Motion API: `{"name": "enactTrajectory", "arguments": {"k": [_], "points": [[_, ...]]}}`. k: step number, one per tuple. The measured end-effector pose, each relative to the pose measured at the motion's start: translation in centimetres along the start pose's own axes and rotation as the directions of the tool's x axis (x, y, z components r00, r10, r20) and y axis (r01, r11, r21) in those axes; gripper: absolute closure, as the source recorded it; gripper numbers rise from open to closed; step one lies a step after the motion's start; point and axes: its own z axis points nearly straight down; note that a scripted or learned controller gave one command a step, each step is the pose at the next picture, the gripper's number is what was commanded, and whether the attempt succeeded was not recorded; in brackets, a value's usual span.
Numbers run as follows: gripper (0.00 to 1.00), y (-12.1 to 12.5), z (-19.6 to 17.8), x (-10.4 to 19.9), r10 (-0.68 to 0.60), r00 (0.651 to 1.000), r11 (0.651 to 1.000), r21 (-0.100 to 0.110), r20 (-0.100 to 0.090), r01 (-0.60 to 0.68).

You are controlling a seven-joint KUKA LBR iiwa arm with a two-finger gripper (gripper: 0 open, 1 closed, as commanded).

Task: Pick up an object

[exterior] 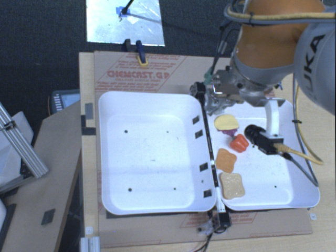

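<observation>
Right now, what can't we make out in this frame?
- End effector: tucked under the arm's wrist at the right bin's far left corner; finger state unreadable.
- Purple item: mostly covered by the yellow piece; identity unclear.
- Right bin's far wall: hidden behind the arm.

Two white bins, yellow piece, red piece, orange piece, tan toast-like piece, grey arm with orange band

One fixed camera looks down at a slant from above the bench, near enough to take in both bins, the arm entering from the right.
</observation>
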Motion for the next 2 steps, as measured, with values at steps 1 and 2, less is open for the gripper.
{"name": "enactTrajectory", "arguments": {"k": [1,2], "points": [[1.00,-1.5,-10.5,3.4,0.003,1.000,1.000,-0.005,-0.001,-0.003],[1.00,-2.8,-11.2,9.4,0.002,1.000,1.000,0.006,0.001,-0.002]]}}
